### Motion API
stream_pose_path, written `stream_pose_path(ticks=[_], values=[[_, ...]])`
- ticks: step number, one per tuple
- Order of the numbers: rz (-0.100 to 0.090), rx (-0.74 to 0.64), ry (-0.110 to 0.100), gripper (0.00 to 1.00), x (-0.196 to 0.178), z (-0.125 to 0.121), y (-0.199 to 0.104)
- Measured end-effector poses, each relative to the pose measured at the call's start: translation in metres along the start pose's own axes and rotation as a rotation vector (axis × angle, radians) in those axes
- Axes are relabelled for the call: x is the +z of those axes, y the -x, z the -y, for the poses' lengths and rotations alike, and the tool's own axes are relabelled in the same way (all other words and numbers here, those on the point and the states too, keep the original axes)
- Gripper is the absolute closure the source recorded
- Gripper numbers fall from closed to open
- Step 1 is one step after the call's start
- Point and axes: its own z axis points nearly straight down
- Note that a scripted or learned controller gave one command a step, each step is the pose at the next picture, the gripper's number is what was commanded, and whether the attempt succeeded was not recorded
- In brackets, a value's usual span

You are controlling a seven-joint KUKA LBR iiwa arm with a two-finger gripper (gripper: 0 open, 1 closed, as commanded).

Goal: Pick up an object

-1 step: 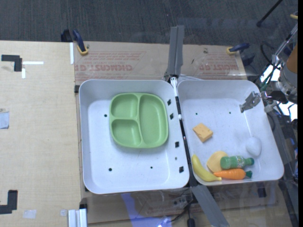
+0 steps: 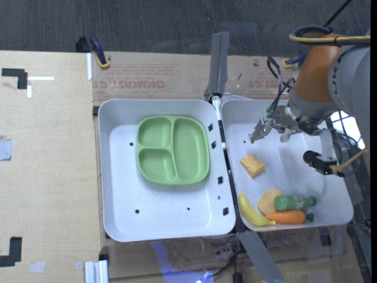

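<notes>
In the right bin (image 2: pixel 336 217) a tan cheese-like wedge (image 2: pixel 252 165) lies near the left wall. Along the front edge sit a yellow banana (image 2: pixel 250 212), a pale yellow round piece (image 2: pixel 269 200), a green bottle (image 2: pixel 293 202) and an orange carrot (image 2: pixel 287 217). My gripper (image 2: pixel 272 130) hangs over the back of this bin, up and to the right of the wedge, with its fingers spread and nothing between them.
The left bin (image 2: pixel 118 205) holds a green divided plate (image 2: pixel 173 150) toward its back. A grey post (image 2: pixel 219 63) stands behind the wall between the bins. The arm's orange band (image 2: pixel 318 69) and cables (image 2: pixel 330 158) hang over the right bin's far right side.
</notes>
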Motion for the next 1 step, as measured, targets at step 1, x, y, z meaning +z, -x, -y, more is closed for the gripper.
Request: stream_pose_path(ticks=[1], values=[[0.0, -0.097, 0.0, 0.0, 0.0313, 0.0557, -0.0182]])
